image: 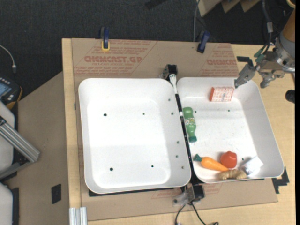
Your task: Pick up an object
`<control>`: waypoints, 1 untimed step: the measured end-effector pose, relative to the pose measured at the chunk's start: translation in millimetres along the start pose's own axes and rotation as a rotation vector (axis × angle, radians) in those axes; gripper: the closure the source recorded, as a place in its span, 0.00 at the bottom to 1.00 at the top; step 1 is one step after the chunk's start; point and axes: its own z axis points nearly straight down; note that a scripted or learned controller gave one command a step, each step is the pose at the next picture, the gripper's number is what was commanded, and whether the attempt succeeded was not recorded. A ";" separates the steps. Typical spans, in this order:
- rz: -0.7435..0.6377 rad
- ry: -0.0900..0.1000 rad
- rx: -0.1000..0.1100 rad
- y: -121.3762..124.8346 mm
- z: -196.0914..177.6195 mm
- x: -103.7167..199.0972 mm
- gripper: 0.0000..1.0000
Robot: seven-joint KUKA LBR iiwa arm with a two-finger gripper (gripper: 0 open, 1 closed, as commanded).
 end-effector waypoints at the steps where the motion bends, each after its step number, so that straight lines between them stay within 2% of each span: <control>1: 0.002 -0.002 -0.002 -57.9 -71.5 -14.3 0.00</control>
